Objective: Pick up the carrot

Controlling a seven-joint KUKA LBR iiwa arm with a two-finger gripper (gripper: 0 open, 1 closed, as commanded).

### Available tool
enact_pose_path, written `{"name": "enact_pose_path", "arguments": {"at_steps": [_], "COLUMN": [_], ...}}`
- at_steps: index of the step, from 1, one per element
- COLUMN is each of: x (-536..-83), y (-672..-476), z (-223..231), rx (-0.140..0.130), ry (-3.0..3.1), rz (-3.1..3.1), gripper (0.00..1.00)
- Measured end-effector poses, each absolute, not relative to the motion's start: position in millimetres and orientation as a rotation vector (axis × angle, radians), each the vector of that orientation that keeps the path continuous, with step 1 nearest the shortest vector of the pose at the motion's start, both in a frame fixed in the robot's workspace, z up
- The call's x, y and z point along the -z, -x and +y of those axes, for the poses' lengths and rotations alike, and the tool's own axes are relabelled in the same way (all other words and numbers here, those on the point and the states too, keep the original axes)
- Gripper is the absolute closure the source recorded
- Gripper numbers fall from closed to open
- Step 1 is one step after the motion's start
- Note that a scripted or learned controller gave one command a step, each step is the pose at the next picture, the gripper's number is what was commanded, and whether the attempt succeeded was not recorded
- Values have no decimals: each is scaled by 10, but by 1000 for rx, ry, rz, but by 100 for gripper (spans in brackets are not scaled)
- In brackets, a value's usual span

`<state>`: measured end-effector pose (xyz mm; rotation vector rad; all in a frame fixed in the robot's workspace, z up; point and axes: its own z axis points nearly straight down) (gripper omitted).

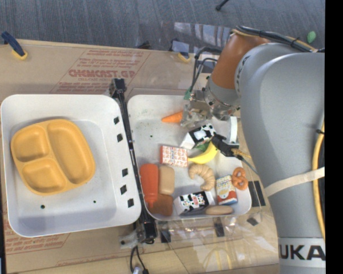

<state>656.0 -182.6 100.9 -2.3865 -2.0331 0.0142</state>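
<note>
Grey arm (280,124) over right bin (138,153), fingers (190,116) just beside carrot (172,117), their opening unclear

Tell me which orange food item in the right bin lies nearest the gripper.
The small orange carrot, just left of the gripper; the larger orange-red sausage lies far lower in that bin.

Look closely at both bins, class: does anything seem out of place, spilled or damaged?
Nothing stands out. The yellow tray lies flat in the left bin. The toy foods are jumbled in the right bin, none spilled outside, and the carrot lies beside the gripper.
</note>
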Motion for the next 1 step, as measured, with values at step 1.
{"name": "enact_pose_path", "arguments": {"at_steps": [1], "x": [-1018], "y": [-6573], "z": [-1812], "rx": [-11], "ry": [2385], "rz": [-2037], "gripper": [0]}}
